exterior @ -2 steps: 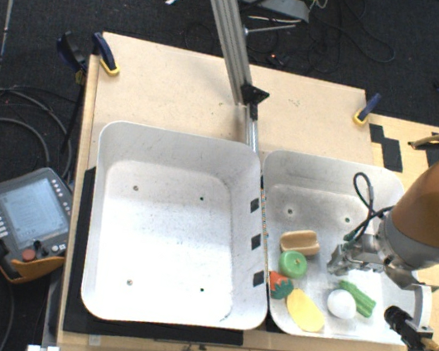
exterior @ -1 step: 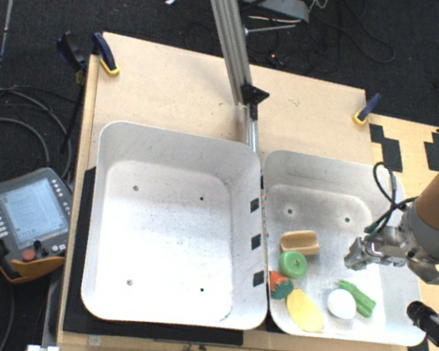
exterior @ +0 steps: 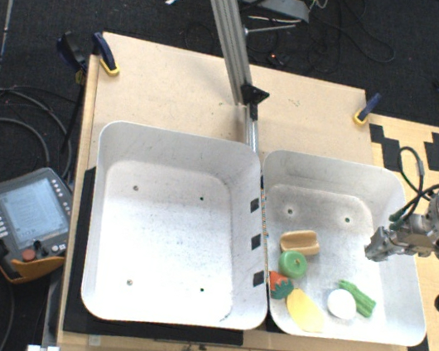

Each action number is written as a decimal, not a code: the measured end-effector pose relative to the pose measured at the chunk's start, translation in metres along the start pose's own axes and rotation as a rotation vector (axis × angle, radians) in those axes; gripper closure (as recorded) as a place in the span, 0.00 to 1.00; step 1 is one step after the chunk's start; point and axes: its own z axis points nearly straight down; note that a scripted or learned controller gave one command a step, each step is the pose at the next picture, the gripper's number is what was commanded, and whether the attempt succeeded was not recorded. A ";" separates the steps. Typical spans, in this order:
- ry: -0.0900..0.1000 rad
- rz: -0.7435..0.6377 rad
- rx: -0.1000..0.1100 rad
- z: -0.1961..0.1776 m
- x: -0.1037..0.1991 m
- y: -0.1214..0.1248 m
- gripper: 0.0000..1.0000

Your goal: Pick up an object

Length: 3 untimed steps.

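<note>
**Gripper poised over right bin**

My gripper (exterior: 379, 246) hangs above the right bin (exterior: 402, 287); finger state I cannot tell. Left and nearer lies a tan block (exterior: 299, 242), likely light and rigid; I would grasp across its short sides.

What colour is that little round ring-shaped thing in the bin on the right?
Green. The ring-shaped thing lies just below a tan bun-like piece; the camera view shows it clearly.

Two white bins sit side by side, the left bin (exterior: 115, 194) and the right bin (exterior: 328, 181), and the right holds six small things: one tan piece (exterior: 300, 242), one green round piece (exterior: 294, 264), one orange-and-teal piece (exterior: 278, 286), one yellow piece (exterior: 305, 311), one white ball (exterior: 341, 304) and one green leafy piece (exterior: 361, 298).
</note>
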 end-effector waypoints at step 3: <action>0.004 -0.007 0.005 -0.022 0.110 0.002 1.00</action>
